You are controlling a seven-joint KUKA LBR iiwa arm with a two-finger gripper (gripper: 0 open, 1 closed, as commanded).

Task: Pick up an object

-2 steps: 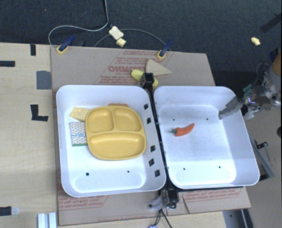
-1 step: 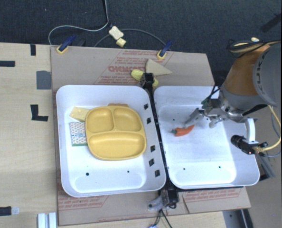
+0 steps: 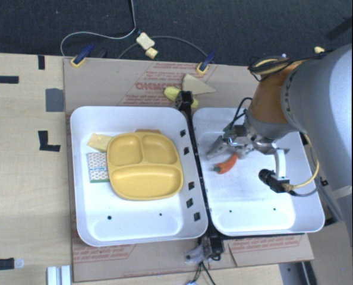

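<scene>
Camera view: the arm [image 3: 319,100] comes in from 3 o'clock, and its gripper [image 3: 221,150] hangs low over the right bin [image 3: 265,212]. The fingers are spread apart, gripping nothing. A small orange object [image 3: 226,165] lies on the bin floor just beside the fingertips, toward 5 o'clock. The left bin [image 3: 129,218] holds a yellow divided tray [image 3: 145,165].

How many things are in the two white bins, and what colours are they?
Yellow: 2, the divided plate and the flat piece tucked beside it
Patterned white: 1, the small packet
Orange: 1, the little object in the right bin
Total: 4
</scene>
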